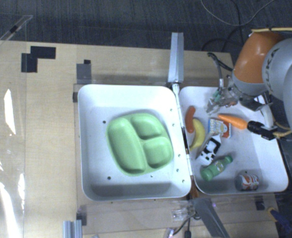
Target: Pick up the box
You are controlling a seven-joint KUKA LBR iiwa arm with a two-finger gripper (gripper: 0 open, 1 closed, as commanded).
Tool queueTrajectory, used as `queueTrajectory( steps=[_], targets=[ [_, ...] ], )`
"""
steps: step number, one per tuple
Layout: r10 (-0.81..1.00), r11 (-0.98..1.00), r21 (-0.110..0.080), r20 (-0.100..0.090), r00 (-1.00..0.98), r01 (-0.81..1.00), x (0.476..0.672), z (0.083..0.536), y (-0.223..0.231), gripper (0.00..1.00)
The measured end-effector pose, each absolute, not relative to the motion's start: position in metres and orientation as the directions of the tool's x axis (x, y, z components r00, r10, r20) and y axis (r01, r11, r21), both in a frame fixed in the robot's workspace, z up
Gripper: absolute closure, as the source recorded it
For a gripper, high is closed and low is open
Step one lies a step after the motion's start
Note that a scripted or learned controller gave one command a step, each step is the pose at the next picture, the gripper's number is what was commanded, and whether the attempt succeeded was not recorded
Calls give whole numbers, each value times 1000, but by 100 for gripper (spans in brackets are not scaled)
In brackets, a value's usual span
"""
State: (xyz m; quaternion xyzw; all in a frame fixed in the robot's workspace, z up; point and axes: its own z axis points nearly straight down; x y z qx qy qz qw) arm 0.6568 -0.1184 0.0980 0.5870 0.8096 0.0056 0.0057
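Box [218, 127]: being approached in the right bin [279, 182]; being kept at six o'clock of the claw [220, 99], just beside; claw spacing cannot be told.

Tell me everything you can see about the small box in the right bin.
The box is a small carton, white with blue and orange print too blurred to read. It lies flat, slightly tilted, near the middle of the right bin. The carrot lies along its upper right edge, and the banana lies just to its left.
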Motion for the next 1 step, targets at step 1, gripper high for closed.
queueTrajectory(
  steps=[1],
  targets=[
    [951, 311, 16, -3, -311, 950, 657, 98, -119, 0]
  ],
)
